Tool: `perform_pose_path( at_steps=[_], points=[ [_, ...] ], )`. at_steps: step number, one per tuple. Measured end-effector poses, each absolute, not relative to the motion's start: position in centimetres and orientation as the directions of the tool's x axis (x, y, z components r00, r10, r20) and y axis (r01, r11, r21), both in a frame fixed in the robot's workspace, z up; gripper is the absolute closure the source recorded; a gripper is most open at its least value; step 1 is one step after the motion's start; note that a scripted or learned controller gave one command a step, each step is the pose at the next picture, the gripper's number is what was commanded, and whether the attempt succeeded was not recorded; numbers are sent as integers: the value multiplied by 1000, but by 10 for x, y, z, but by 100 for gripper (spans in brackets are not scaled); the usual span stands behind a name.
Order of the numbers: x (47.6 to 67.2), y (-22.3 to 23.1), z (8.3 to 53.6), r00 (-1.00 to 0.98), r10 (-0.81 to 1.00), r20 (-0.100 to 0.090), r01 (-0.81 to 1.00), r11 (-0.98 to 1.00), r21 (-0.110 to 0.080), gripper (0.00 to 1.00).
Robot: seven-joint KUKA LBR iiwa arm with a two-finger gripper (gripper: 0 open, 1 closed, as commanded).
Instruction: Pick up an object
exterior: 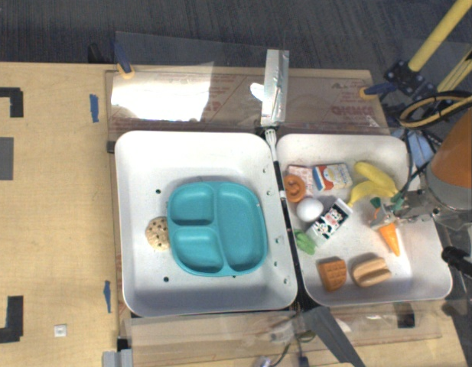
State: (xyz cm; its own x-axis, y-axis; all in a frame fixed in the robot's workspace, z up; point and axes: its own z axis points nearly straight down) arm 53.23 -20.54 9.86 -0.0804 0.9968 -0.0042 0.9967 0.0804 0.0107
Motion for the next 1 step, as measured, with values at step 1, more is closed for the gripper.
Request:
perform_pose_path(
  at_steps=[1],
  points=[
    [568,-135,226,-5,1000,0,1000,5,11,100]
  ],
)
